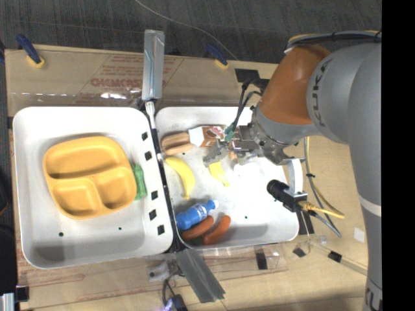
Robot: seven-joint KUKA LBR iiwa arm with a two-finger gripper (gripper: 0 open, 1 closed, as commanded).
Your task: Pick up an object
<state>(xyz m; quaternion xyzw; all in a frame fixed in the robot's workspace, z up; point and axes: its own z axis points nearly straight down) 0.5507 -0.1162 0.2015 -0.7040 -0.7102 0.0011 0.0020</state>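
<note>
A small yellow piece [219, 172] lies mid-floor in the right bin [272, 229], just below the gripper [228, 144], whose grip cannot be told. A banana [181, 173], hot dog bun [176, 141], blue bottle [194, 214] and sausages [209, 229] are crowded along the left wall; a yellow tray [87, 175] is seen in the left bin [39, 251].
</note>
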